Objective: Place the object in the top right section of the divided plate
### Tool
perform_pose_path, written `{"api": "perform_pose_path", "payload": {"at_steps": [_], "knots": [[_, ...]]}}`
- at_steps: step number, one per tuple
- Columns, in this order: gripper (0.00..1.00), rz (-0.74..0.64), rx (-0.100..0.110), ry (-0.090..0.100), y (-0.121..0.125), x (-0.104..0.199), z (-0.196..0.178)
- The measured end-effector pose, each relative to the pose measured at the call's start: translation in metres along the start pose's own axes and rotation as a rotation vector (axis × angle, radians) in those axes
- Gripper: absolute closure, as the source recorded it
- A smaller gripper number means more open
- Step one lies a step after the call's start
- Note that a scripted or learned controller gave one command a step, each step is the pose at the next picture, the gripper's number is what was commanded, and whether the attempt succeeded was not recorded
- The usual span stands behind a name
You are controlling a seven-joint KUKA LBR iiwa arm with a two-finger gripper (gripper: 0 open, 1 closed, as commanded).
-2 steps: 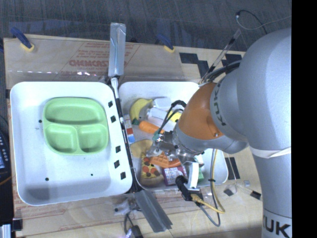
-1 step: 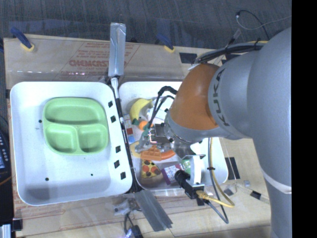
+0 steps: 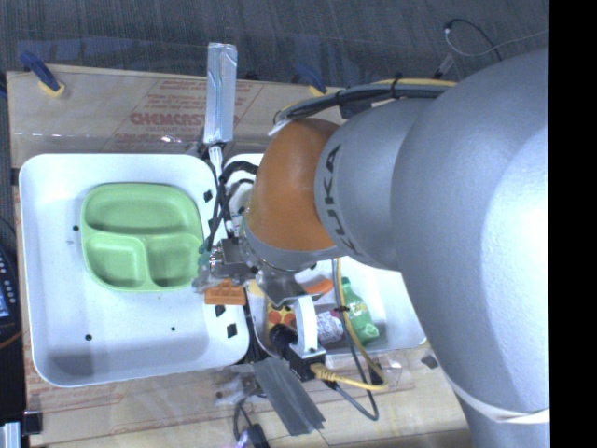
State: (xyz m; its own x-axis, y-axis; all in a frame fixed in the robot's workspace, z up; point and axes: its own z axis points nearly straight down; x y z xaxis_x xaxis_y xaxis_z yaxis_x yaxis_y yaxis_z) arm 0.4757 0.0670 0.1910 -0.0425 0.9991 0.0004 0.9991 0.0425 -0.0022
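A light green divided plate [image 3: 140, 234] lies in the left white bin [image 3: 56, 343], with one long section at the top and two smaller ones below. My gripper [image 3: 219, 271] hangs over the rim between the two bins, just right of the plate's lower right corner. A small orange-brown block [image 3: 225, 295] sits right under the gripper, and whether it is held cannot be made out. The grey arm and its orange band [image 3: 284, 194] hide most of the right bin.
In the right bin, below the wrist, lie a green object [image 3: 360, 325], a red and yellow piece [image 3: 278, 317] and a silvery packet [image 3: 328, 327]. A grey metal post [image 3: 220, 91] stands behind the bins' shared rim.
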Motion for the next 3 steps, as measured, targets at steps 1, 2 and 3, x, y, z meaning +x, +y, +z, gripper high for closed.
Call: {"api": "perform_pose_path", "payload": {"at_steps": [1, 2, 3], "knots": [[1.00, 0.051, 0.003, -0.001, 0.010, 0.068, -0.021], [1.00, -0.140, -0.001, 0.000, 0.030, 0.064, -0.170], [1.00, -0.475, 0.007, -0.001, 0.003, 0.112, 0.048]]}}
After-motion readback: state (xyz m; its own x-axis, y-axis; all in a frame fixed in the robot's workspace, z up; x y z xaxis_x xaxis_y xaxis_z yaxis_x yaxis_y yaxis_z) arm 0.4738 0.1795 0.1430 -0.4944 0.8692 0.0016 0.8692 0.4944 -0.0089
